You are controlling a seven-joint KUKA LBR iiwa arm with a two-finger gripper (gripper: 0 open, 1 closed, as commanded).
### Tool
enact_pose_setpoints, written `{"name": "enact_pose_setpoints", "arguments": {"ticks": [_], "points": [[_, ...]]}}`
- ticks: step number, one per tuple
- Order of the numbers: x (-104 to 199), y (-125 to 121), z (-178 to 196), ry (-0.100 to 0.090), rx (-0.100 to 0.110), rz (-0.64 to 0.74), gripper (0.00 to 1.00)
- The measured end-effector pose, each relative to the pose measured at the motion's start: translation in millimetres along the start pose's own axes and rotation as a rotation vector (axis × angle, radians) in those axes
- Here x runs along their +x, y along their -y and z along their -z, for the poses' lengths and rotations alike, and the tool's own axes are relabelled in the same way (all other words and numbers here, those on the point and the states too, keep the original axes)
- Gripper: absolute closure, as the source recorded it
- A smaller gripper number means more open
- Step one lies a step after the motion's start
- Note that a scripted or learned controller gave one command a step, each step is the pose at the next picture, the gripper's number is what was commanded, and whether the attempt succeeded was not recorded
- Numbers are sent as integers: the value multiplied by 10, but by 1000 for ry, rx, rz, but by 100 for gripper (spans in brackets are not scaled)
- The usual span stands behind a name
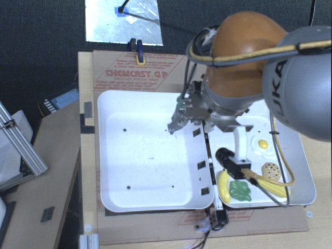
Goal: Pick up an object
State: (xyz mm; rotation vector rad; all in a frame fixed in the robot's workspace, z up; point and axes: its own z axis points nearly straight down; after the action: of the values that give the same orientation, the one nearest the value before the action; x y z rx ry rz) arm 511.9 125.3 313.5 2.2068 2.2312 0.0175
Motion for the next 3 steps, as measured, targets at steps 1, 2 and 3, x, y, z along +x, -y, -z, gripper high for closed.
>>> {"name": "enact_pose_setpoints", "arguments": {"ticks": [1,2,3], "points": [[225,-100,-1770,8,24,-8,0],[728,283,-1504,4,13,-2,0],[697,253,-1405,4,10,-10,100]]}}
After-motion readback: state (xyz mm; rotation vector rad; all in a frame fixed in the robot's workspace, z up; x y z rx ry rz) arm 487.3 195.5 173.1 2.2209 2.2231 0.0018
